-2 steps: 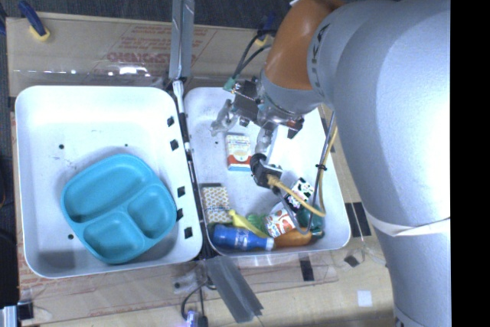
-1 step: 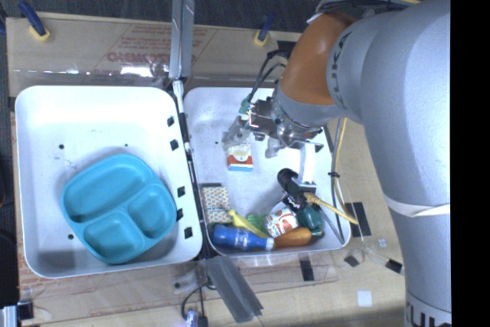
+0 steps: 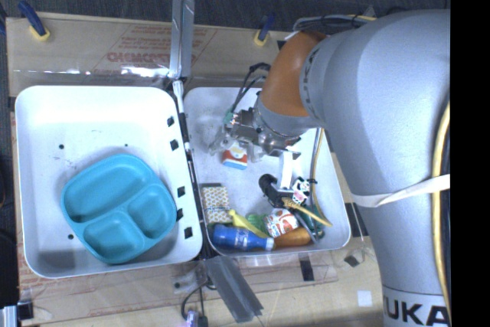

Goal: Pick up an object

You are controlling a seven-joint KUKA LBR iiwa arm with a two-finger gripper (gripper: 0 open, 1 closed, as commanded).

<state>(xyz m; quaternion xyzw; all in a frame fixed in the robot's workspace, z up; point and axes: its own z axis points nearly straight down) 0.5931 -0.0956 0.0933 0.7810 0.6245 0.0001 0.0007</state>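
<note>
The gripper [image 3: 243, 135] hangs low in the right white plastic bin [image 3: 200, 107], near its far wall, just over a small red and white toy [image 3: 236, 157]. Whether it is open or closed I cannot tell. To grip well, I think it should descend straight with the toy centred. There is free floor around the toy; the clutter, with a blue bottle [image 3: 239, 239], crowds the near edge.
</note>
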